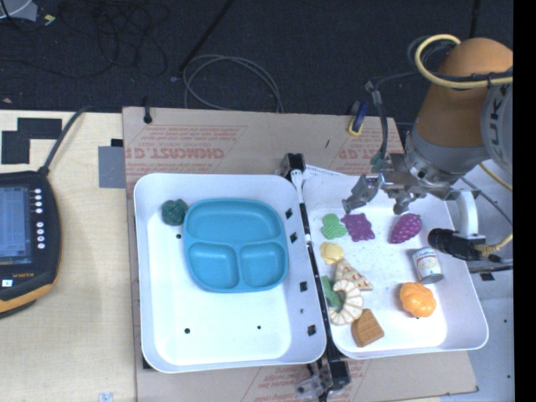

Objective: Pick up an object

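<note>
Toast: brown slice (367, 328) at the near edge of the right bin (466, 329), nearest the camera.
Beside it: a pale wedge-shaped toy (346, 301) just to its left, an orange (417, 299) to its right.
Mid-bin: small can (427, 264), yellow piece (332, 252), green piece (333, 225).
Grapes: two purple pieces — one (360, 226) just beside the green piece, the other (405, 227) further right.
Gripper: (387, 193) hangs over the far part of the right bin, fingers spread apart, nothing between them.
Progress: nothing is lifted; every toy lies on the bin floor. The whole grasp and lift are left.
Likely target: one of the two grapes, since the gripper sits above the gap between them — a guess only.
In the way: the toys are crowded, so a neighbour may get nudged.
Left bin: (159, 325) holds a blue tray (234, 245) and a dark green toy (173, 212), well apart from the arm.
Bench: pendant (23, 237) at far left.
</note>
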`<act>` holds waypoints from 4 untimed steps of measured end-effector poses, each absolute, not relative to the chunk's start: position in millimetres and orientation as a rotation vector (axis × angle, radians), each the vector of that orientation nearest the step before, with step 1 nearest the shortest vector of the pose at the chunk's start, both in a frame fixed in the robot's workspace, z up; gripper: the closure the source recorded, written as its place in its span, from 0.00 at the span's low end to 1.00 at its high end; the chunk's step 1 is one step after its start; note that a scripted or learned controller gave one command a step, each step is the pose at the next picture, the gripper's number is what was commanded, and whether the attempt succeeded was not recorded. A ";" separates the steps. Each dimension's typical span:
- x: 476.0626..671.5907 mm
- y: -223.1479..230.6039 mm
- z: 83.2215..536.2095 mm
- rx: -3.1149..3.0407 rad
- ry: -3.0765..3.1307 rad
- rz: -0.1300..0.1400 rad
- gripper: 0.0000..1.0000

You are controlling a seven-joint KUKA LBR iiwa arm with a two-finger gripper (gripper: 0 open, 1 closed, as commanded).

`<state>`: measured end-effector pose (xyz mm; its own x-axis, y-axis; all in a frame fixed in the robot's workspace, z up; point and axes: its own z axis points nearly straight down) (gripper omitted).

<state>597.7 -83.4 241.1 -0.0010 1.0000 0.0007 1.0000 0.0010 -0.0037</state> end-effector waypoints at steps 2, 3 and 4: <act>577.1 -190.7 82.7 -2.221 -2.212 0.008 0.00; 517.7 -214.5 87.5 -2.221 -2.215 0.006 0.00; 621.1 -212.4 88.9 -2.221 -2.231 -0.006 0.00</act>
